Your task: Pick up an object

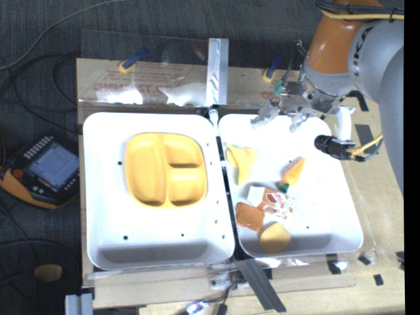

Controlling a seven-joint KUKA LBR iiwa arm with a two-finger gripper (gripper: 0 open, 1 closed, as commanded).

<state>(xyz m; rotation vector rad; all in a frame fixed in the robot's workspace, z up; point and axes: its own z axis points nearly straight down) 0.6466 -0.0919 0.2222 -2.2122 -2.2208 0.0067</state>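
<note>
The gripper [281,115] hangs over the far edge of the right bin [341,195], near its far left corner. Its two fingers are spread apart and point down. Nothing is between them. I think it is up there so it can drop down onto a toy and grab it.

The toys to pick from all lie in the right bin. Closest to the gripper is a floppy yellow piece [239,161], close by the bin's left wall. It looks thin and flat, so it may be hard to pinch. More toward the middle is a small orange carrot [294,170] with a bit of green at its low end. It lies tilted and apart from the rest, so I think it is the easiest to grab.

Toward the near edge is a little heap. A white packet [278,203] with red and dark marks touches a flat brown piece [249,216]. There may be writing on the packet, but it is too small to read. A round yellow toy [275,236] sits right at the near wall, touching the brown piece. These are packed close, so the fingers could bump two at once.

The left bin [105,195] holds a yellow tray [166,169] with three sections. It lies flat in the middle, well apart from the gripper.

A grey handset [51,166] lies on the floor, past the left edge of the bench. Its screen is too dim to read.
</note>
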